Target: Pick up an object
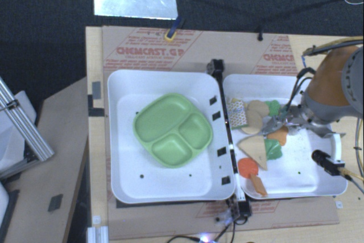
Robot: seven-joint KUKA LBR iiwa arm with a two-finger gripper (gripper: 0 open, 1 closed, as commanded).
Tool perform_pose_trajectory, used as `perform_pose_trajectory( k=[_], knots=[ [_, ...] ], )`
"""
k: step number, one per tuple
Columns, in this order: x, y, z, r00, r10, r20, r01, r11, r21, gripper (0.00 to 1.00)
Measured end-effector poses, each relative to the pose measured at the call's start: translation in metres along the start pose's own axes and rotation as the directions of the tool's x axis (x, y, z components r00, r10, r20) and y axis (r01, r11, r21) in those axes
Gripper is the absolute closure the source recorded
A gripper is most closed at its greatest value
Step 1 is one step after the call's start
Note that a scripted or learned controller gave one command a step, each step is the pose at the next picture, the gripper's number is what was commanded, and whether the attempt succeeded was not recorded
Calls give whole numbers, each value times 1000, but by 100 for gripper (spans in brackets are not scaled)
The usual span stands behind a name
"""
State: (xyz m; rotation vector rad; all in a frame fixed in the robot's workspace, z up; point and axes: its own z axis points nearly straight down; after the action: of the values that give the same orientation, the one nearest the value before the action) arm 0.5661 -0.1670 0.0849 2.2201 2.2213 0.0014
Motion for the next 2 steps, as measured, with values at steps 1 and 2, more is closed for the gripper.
perform_pose_trajectory(
  k=[1,2],
  knots=[
    [-1,2,-12,1000,0,2,0,1000,-6,100],
    [-2,-4,-73,1000,-2,1,2,1000,-4,100]
  ],
)
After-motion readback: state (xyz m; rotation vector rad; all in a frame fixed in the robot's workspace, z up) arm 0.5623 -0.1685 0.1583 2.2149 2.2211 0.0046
